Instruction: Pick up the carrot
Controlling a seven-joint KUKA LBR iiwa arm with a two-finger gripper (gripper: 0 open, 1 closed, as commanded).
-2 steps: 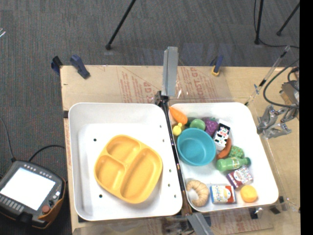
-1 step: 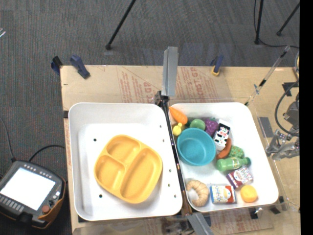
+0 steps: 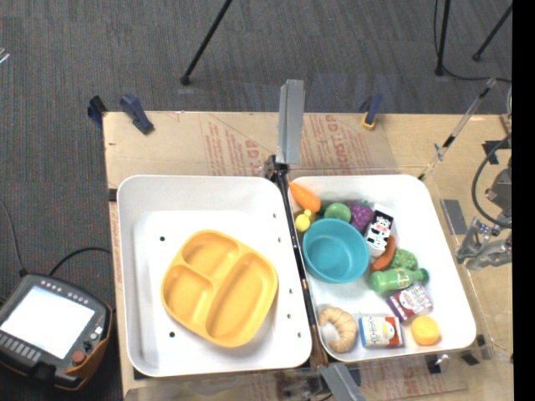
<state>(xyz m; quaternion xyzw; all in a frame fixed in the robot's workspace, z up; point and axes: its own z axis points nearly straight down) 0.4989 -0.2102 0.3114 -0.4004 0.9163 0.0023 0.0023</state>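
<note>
The carrot (image 3: 304,197) is a small orange piece lying in the far left corner of the right bin (image 3: 443,224), against the bin's wall. It touches a yellow lemon-like piece (image 3: 303,221) just in front of it. The gripper (image 3: 485,251) hangs at the right edge of the view, outside the right bin's right wall. It is far from the carrot, and nothing is seen in it.
The right bin also holds a teal bowl (image 3: 335,251), purple grapes (image 3: 361,215), a green bottle (image 3: 397,278), a pastry (image 3: 338,326), a small box (image 3: 380,331) and an orange (image 3: 425,331). A yellow divided plate (image 3: 220,285) lies in the left bin (image 3: 138,199).
</note>
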